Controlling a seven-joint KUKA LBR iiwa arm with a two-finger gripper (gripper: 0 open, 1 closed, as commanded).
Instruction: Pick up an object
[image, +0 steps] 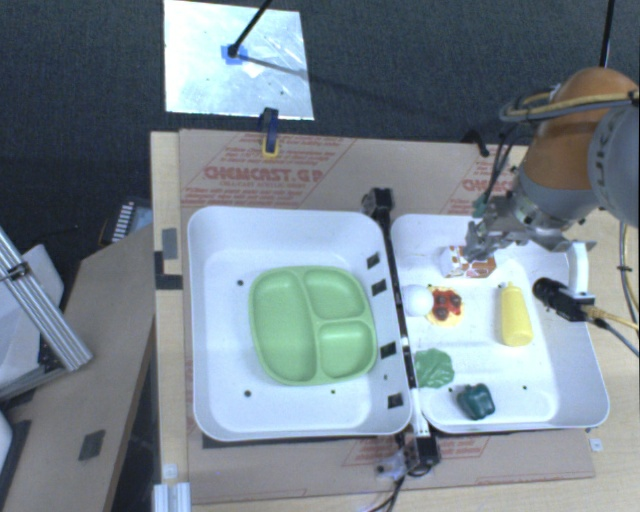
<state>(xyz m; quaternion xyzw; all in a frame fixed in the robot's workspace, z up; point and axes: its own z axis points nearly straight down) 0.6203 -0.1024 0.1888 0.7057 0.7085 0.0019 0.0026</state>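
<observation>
The right bin (570, 400) holds several small items: a yellow bottle-shaped toy (515, 313), a red-and-yellow piece (446, 304), a white ball (414, 298), a green leafy piece (434, 367), a dark green pepper-like toy (477, 401), and a white-and-orange item (470, 264) near the bin's back. My gripper (483, 243) reaches down from the right, right over that white-and-orange item, and its tips touch or nearly touch it. The grey wrist hides how the tips stand.
In the left bin (220, 250) lies a light green divided plate (310, 325). Black clips run along the divider between the bins (390, 300). A black cylinder (562, 297) juts over the right bin's right side. Cardboard lies under both bins.
</observation>
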